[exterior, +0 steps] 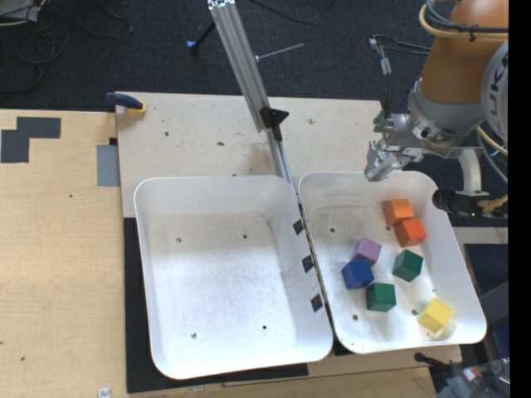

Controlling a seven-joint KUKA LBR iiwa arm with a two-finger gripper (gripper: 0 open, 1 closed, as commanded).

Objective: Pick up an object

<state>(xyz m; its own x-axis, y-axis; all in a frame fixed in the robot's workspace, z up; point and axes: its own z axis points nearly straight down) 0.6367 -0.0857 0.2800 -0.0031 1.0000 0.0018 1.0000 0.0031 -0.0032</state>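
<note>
Gripper (383,166) over far edge of right bin (465,305), nothing seen btwn its tips; open or shut can't be told.

Arm (456,65) comes in from the right, wrist tilted down. Seven cubes lie in right bin, all apart from gripper: two orange cubes (403,220) touching, nearest it; purple cube (367,249) against blue cube (357,273); two green cubes (395,280) in the middle; yellow cube (435,314) near front corner. Left bin (158,305) sits beside it w/ speckled floor.
</note>
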